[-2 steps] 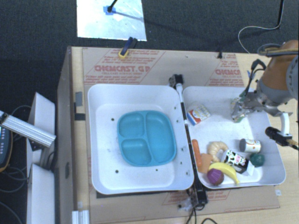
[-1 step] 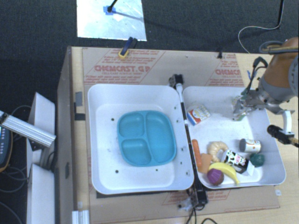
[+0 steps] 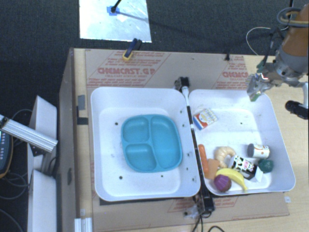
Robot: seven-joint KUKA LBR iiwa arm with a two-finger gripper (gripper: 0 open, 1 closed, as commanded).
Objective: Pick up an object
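A brown tabletop [image 3: 145, 66] stands on dark carpet. The claw [image 3: 254, 92] hangs over the right bin's [image 3: 285, 178] far rim; whether it is spread I cannot tell. Well below it lie a banana [image 3: 233, 176], long axis slanting toward the near right corner, a purple fruit [image 3: 222, 182], a carrot [image 3: 203, 154]. Far to its left, the other bin [image 3: 104, 129] holds a blue tray [image 3: 151, 142].

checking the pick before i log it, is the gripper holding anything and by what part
Nothing is seen held. The gripper hangs over the right bin's far right corner, apart from the objects lying in that bin.
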